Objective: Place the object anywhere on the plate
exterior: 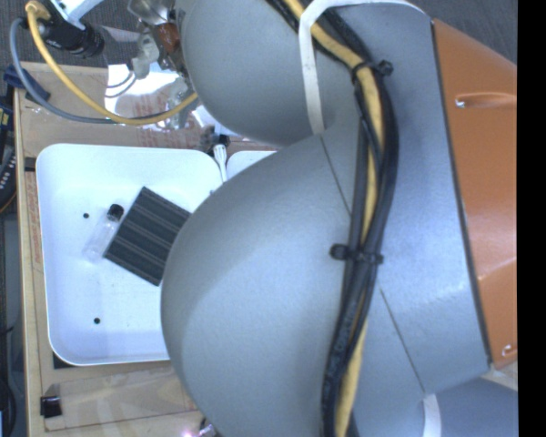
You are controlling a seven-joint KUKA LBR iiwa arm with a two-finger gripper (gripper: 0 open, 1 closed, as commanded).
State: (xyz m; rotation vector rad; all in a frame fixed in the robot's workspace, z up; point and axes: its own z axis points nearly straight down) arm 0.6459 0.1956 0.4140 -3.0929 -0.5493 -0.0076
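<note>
- Arm [346,208] blocks most of the view; gripper state: can't tell.
- Clear vial w/ black cap [103,230] lies in left bin [64,326], touching dark ribbed plate [147,235].
- Grab vial mid-body, lift clear, set down flat on plate.

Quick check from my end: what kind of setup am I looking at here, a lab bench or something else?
Most likely a robotics lab workcell. A large grey arm with an orange band and strapped cables reaches over a wooden bench holding a shallow white bin; inside it lie a dark ribbed plate and a small clear vial.
</note>
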